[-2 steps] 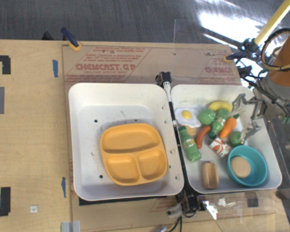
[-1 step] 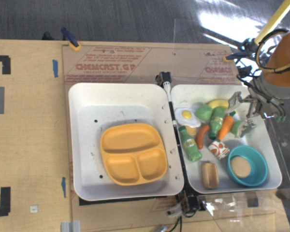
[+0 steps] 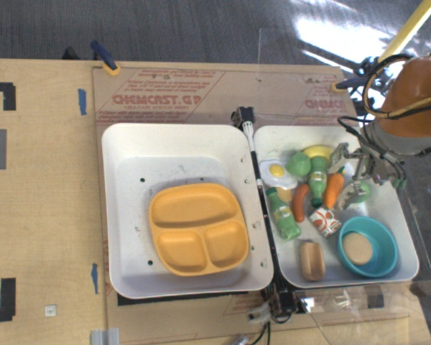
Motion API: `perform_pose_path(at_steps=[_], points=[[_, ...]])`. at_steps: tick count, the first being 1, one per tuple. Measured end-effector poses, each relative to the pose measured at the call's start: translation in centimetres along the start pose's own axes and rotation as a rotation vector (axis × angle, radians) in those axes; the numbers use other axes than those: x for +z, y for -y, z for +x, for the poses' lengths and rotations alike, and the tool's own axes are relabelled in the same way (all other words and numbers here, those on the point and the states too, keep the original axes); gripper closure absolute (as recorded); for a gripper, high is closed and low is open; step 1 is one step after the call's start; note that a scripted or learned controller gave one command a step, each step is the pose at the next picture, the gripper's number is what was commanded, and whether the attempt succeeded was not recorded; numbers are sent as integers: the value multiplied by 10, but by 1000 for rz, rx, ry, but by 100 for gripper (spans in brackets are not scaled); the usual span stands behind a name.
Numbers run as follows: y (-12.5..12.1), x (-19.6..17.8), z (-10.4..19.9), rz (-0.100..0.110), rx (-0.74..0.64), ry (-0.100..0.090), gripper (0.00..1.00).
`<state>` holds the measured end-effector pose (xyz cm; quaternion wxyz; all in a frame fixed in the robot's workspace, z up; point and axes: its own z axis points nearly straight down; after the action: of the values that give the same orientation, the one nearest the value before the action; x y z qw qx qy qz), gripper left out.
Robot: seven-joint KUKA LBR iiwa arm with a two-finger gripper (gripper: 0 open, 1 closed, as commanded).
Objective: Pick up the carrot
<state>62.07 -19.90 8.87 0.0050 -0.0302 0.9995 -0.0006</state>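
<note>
The orange carrot [image 3: 333, 190] lies tilted in the right bin [image 3: 409, 225], between a green bottle [image 3: 317, 183] and the bin's right side. My gripper [image 3: 350, 173] is low over the bin, just up and right of the carrot's top end. Its metal fingers [image 3: 340, 154] stand apart, so it is open, and I see nothing held between them. The arm's orange band [image 3: 414, 95] sits above the bin's far right corner.
Packed around the carrot are a red sausage [image 3: 299, 201], a green ball [image 3: 298, 164], a banana [image 3: 317, 151], a fried egg [image 3: 274, 171], a red-and-white can [image 3: 325, 222] and a teal bowl [image 3: 368, 247]. The left bin [image 3: 122, 192] holds a yellow divided tray [image 3: 198, 227].
</note>
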Motion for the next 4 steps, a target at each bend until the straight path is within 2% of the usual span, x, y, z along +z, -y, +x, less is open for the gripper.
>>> perform_pose_path(at_steps=[1,2,3,4], points=[[0,-15,-4,4,-1,12,100],[-63,-57,8,-4,98,0,100],[-97,-14,79,12,-90,30,100],[-99,-3,85,4,-91,11,0]])
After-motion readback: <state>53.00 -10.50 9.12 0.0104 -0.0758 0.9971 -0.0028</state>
